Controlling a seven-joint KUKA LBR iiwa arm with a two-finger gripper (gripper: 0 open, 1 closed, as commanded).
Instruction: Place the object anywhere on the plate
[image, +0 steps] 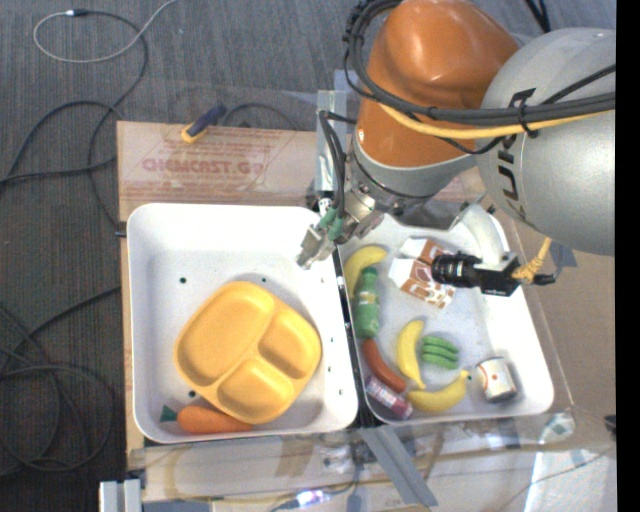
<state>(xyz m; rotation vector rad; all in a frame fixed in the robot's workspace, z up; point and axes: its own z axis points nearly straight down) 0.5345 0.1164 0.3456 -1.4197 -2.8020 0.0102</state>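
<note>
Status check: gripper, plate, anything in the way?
Gripper over the left bin's upper right corner, nothing seen between fingers. Yellow plate bare, in left bin. Carrot beside the plate's lower edge. Bananas and other toys in right bin.

Bore, on a brown cardboard-topped bench (200, 170), two shallow white plastic bins: one (150, 330) left of the other (530, 350), edges touching.

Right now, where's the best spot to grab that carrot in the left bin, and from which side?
Probably from straight above, around the middle of the carrot. It lies flat along the bin's near wall with the yellow plate tight against its far side, so set the jaws across its width; room there looks scant.
</note>
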